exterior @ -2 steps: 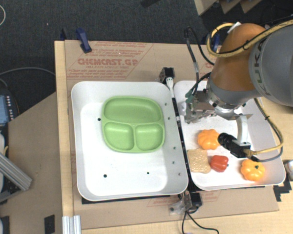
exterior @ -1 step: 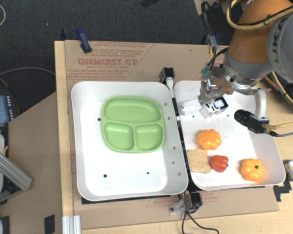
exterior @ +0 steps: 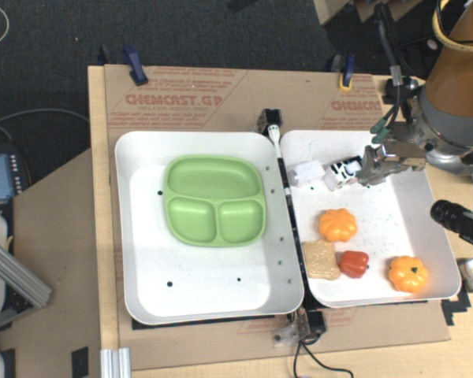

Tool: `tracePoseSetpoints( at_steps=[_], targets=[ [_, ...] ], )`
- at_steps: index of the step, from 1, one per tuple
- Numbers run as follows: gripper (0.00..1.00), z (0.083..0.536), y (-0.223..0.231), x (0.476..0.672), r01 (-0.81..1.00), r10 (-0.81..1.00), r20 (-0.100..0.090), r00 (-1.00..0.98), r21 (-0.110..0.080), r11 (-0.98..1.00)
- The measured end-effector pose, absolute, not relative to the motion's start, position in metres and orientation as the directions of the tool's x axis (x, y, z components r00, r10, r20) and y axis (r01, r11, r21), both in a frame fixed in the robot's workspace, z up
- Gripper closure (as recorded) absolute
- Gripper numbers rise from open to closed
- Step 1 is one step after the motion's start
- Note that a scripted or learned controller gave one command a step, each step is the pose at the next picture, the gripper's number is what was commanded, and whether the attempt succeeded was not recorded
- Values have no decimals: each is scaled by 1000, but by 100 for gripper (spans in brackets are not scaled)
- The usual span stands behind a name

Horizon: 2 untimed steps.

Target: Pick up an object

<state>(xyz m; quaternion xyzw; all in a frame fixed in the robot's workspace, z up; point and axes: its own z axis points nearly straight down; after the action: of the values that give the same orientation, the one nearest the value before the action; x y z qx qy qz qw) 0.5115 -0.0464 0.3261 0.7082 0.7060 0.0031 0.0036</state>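
The gripper [exterior: 368,172] sits low over the back part of the right bin [exterior: 426,211], reaching in from the right with the grey arm [exterior: 449,124] and its orange band [exterior: 457,69] above it. Its tip is just beside a small black-and-white object [exterior: 344,169], and may be touching it, but the view is too coarse there to tell whether the fingers are spread or closed, or whether anything lies between them. Just left of that object, near the bin's back left corner, lies a small white block [exterior: 306,172]. Farther forward in the same bin are an orange pumpkin-shaped toy [exterior: 337,224] near the middle, a tan biscuit-like piece [exterior: 320,261] against the left wall, a small red toy [exterior: 353,264] just beside it on its right and seemingly touching it, and a second orange pumpkin [exterior: 407,274] near the front right corner, well apart from the gripper. The left bin [exterior: 142,235] holds a green divided plate [exterior: 216,200] with three compartments, lying flat toward the back. Both bins rest on a brown board [exterior: 181,93] clamped at its far edge.
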Motion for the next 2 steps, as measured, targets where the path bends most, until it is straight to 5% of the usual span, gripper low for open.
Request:
tracePoseSetpoints(
  at_steps=[1, 2],
  targets=[
    [100, 278, 7, 477, 1000, 1000, 3, -5, -8, 5],
    [100, 219, 6, 551, 1000, 1000, -1, -2, 2, 2]
  ],
)
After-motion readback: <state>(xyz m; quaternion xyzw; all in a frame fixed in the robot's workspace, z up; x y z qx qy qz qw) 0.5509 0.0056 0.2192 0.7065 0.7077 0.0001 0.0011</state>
